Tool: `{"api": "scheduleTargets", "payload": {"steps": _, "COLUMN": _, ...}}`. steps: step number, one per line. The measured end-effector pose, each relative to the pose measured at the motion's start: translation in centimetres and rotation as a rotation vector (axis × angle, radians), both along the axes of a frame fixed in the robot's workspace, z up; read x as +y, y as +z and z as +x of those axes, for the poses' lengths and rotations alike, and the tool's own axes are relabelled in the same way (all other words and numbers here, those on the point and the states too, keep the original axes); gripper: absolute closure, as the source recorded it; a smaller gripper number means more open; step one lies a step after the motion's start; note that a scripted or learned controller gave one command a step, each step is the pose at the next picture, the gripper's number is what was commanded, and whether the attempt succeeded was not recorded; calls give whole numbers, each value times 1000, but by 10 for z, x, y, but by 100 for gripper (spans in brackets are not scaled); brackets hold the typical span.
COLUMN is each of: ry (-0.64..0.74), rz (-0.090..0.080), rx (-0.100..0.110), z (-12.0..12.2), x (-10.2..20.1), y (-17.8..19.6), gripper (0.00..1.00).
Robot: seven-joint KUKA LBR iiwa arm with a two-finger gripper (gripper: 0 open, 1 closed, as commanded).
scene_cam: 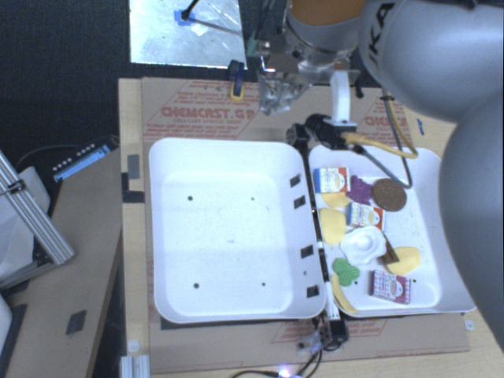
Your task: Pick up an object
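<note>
Two white bins (228,152), two red-white cartons (331,180)

Grey arm (441,53), orange band (323,5)

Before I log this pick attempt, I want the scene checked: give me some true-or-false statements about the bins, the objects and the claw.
1. All the objects lie in the right bin. True.
2. The claw hangs over the cardboard behind the bins. True.
3. The brown round disc lies in the left bin. False: it lies in the right bin.
4. The green piece sits at the right bin's far edge. False: it sits near the front, by the divider.
</note>
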State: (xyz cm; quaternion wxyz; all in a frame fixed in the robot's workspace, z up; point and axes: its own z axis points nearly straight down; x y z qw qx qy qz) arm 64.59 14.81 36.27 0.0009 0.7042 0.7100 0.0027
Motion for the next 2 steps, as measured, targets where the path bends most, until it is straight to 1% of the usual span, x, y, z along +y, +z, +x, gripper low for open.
{"api": "scheduleTargets", "payload": {"steps": 1, "ry": 5, "rz": 2, "rx": 3, "z": -48, "x": 87, "y": 20, "gripper": 100}}
{"api": "scheduleTargets", "payload": {"steps": 2, "ry": -4, "rz": -2, "rx": -2, "z": 25, "x": 86, "y": 24, "gripper": 100}}
